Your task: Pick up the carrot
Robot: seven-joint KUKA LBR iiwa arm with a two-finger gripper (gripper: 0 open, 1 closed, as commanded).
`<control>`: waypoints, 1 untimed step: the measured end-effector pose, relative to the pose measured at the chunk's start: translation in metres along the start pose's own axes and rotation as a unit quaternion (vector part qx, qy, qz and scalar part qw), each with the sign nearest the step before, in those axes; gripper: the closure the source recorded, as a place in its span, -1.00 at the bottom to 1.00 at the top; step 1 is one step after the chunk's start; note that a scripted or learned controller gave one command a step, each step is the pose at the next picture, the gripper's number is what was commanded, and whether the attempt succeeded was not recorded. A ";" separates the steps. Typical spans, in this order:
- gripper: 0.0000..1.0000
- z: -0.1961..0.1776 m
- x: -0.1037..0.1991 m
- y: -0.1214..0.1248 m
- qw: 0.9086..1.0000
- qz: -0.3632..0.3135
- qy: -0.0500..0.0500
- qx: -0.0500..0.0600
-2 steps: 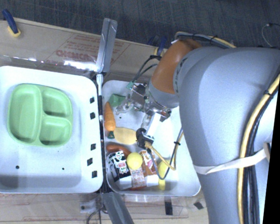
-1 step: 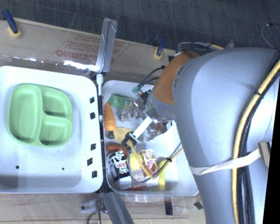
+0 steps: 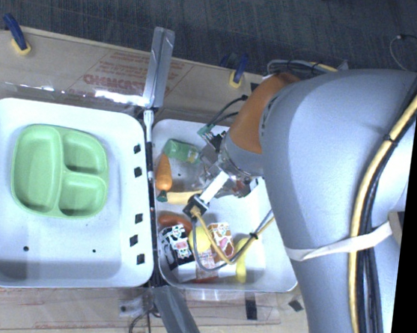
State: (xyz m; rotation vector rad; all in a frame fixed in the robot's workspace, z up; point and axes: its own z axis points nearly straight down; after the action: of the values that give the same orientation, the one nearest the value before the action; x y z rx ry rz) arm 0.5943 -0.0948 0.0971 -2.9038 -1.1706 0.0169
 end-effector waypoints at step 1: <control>1.00 -0.066 0.020 0.039 1.000 0.025 0.002 -0.004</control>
State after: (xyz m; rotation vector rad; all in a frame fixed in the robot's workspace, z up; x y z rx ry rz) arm 0.6366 -0.1089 0.1623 -2.9383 -1.1004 0.0074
